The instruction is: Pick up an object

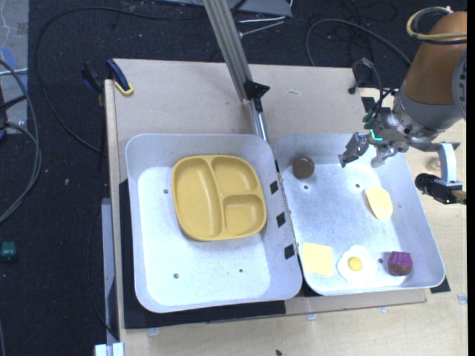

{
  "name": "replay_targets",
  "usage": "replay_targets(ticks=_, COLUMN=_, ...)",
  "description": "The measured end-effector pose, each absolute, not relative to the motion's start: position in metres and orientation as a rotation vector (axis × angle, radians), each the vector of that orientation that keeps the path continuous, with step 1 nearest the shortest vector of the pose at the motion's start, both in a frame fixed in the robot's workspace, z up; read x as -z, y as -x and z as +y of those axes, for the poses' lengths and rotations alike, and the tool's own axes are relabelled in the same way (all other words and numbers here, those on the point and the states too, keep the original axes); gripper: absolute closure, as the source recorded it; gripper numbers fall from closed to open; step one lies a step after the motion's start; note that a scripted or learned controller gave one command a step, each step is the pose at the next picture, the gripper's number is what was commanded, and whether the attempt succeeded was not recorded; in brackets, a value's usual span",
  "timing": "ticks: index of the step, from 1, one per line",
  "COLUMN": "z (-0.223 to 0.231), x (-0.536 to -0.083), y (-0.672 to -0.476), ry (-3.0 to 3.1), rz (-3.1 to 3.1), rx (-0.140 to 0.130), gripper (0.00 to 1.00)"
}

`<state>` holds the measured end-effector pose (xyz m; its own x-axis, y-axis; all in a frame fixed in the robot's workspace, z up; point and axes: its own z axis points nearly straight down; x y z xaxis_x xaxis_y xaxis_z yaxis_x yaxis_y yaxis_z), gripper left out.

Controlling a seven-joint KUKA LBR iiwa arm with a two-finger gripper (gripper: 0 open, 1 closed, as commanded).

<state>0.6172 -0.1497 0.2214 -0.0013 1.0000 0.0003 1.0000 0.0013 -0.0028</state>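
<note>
objects: all lie loose in the right bin (pixel 415 221) — brown ball (pixel 302 167), pale yellow piece (pixel 379 203), yellow square (pixel 318 259), fried egg (pixel 355 263), purple piece (pixel 399 262). none lifted; pick not yet made, whole task left. left bin (pixel 148 199) holds a yellow tray (pixel 219 197). gripper (pixel 368 153) hangs over the right bin's far edge, fingers spread, nothing between them, nearest the ball and pale piece, touching neither.

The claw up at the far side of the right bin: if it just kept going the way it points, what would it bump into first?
Probably the bare white floor of the right bin just below the claw. The brown round piece lies off to the side, though depth is hard to judge.
</note>
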Motion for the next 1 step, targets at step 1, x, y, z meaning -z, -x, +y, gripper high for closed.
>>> replay_targets(ticks=1, z=-0.1497, x=-0.223, y=-0.618, ry=2.22, rz=-2.224, rx=0.0, gripper=0.0)
